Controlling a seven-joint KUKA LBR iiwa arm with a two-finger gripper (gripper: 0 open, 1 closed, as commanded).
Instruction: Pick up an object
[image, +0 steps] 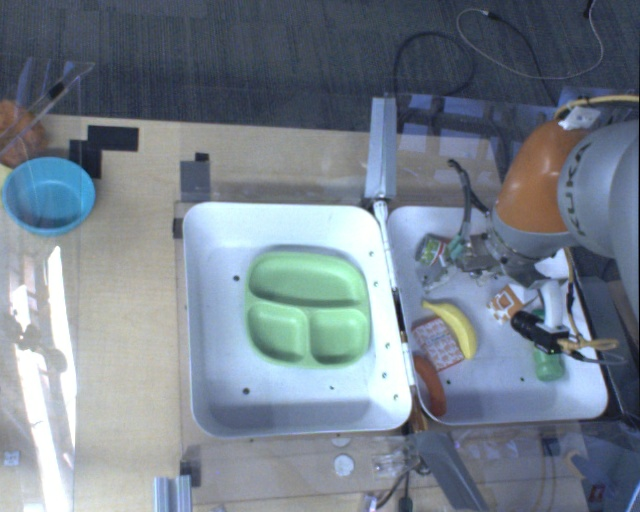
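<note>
My gripper (468, 256) hangs low over the back of the right bin (590, 400), under the grey arm with its orange band. Just left of it lies a small green and silver packet (432, 249), close to the gripper or touching it. In front of the gripper a yellow banana (453, 325) rests on the bin floor. A red patterned card (436, 343) sits against the banana's left side. A brown sausage-shaped item (430, 386) lies along the bin's left wall. A small orange and white piece (505, 302) and a green block (549, 365) lie to the right.
The left bin (215, 300) holds a green divided tray (306, 307). A blue bowl (50, 194) stands on the bench at the far left. A metal post (380, 150) rises between the two bins at the back.
</note>
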